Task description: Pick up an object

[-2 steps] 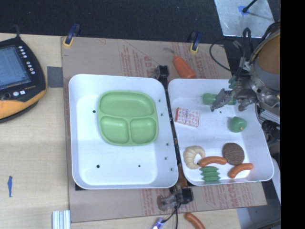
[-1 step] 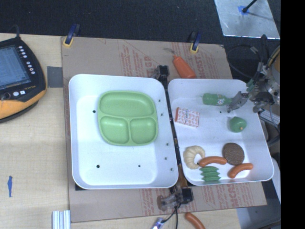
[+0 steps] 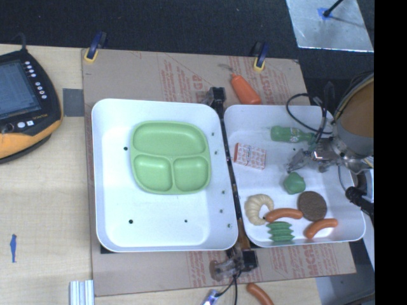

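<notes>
scanning left to right: the tabletop (image 3: 44,196) carries a teach pendant (image 3: 22,107) at the far left, then the left bin (image 3: 111,170) with a green divided plate (image 3: 170,155) sitting in it. nothing to grab there that looks easy, that plate is wide and flat.

the right bin (image 3: 251,122) is where the pickable stuff is: a small red-and-white packet (image 3: 250,155), a pale twisted pastry (image 3: 258,207) touching a sausage (image 3: 283,214), a green ridged piece (image 3: 280,232) below them, a green bottle (image 3: 289,133), a green ball (image 3: 294,183), a brown disc (image 3: 312,205) and another sausage (image 3: 320,227).

the end effector (image 3: 311,159) hangs between the bottle and the ball, with nothing gripped in it as far as i can see; how wide it's open i honestly cannot tell.

the nearest candidate is probably the bottle. its long axis runs roughly left-right across the bin, but which end is the cap is too small to call. risks, imo: a grab along that axis would miss, it could roll away, or the ball gets nudged instead. that loose black cable (image 3: 299,107) near the wrist could snag too.
</notes>
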Robot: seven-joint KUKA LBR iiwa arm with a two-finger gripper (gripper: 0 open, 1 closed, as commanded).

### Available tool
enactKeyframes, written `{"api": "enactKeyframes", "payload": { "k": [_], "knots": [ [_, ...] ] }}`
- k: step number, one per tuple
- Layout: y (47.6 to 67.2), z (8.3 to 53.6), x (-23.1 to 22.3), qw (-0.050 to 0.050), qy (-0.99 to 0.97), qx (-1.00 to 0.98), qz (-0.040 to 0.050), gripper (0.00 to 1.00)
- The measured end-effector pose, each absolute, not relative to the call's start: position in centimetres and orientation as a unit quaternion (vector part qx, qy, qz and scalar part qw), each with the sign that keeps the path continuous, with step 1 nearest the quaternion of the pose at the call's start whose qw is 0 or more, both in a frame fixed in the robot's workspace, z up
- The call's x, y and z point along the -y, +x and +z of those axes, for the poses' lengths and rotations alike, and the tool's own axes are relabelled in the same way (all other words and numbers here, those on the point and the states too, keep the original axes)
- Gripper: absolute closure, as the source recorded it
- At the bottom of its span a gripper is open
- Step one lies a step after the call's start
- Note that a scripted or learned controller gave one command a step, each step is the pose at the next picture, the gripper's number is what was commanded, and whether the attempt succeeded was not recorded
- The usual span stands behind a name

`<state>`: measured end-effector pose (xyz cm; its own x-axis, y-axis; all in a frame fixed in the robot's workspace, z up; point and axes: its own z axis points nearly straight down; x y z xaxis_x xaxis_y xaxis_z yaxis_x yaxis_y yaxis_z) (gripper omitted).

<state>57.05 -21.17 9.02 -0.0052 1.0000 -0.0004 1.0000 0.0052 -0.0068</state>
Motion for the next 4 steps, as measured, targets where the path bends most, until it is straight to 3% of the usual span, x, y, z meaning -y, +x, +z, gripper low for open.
{"api": "enactKeyframes", "payload": {
  "k": [1,2,3,4],
  "knots": [
    [62.4,9.2,15.7,0.001,-0.705,0.71,0.0017,0.0],
    [56.6,9.1,16.7,0.001,-0.705,0.709,0.0021,0.0],
    [54.0,9.1,14.7,0.001,-0.705,0.709,0.0016,0.0],
    [54.0,10.2,14.8,0.001,-0.704,0.71,0.0028,1.0]
  ]
}}
